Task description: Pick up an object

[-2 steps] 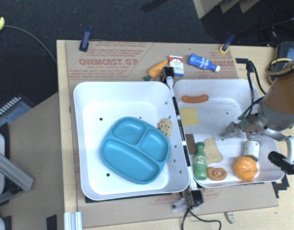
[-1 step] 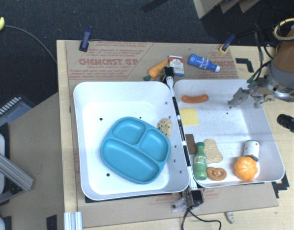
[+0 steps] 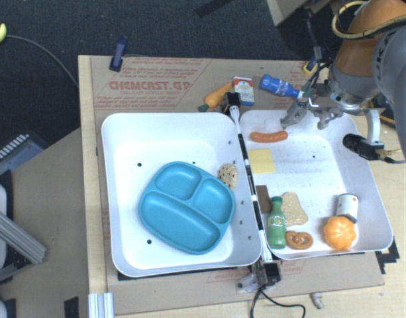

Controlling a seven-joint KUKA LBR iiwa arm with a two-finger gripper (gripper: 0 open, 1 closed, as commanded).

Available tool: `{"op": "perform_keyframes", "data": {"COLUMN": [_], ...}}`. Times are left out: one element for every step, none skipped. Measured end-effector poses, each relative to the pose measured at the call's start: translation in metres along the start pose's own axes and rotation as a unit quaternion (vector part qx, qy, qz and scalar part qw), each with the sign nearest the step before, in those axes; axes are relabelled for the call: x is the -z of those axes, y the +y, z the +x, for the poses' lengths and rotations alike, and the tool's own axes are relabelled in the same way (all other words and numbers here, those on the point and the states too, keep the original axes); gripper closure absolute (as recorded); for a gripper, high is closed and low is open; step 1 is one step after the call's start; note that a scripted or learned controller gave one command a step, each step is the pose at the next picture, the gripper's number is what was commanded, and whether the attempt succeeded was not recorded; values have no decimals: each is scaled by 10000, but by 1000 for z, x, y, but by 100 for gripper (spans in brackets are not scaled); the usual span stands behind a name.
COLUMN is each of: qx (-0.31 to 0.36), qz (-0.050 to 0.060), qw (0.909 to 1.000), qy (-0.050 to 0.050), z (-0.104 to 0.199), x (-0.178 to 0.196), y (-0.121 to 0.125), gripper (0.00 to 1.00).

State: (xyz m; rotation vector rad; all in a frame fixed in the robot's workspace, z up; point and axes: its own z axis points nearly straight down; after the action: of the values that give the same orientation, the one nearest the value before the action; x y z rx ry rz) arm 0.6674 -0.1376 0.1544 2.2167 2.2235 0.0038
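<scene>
My gripper (image 3: 306,116) hangs over the far end of the right bin (image 3: 368,177), its fingers spread open with nothing between them. A red-brown sausage (image 3: 269,136) lies just in front and to the left of the fingertips. Further forward in the same bin are a yellow cheese slice (image 3: 261,160), a tan cracker (image 3: 294,208), a green bottle (image 3: 276,222), a pretzel (image 3: 299,240), an orange (image 3: 340,232) and a small white can (image 3: 348,205). A dark brown bar (image 3: 261,197) lies beside the divider.
The left bin (image 3: 123,144) holds a blue divided plate (image 3: 186,206) and a cookie (image 3: 228,173). Behind the bins on the cardboard lie a blue bottle (image 3: 277,85), a small carton (image 3: 243,90), a carrot (image 3: 218,95) and a blue clip (image 3: 117,53).
</scene>
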Motion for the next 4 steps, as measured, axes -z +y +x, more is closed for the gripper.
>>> {"op": "perform_keyframes", "data": {"qx": [-20,-24,-24,-4], "qz": [17,21,28,7], "qw": [10000,10000,10000,10000], "qy": [-11,-5,3,3], "z": [-45,-63,-68,-16], "x": [8,29,-40,-27], "y": [-103,-176,-190,-115], "gripper": [0,0,0,0]}}
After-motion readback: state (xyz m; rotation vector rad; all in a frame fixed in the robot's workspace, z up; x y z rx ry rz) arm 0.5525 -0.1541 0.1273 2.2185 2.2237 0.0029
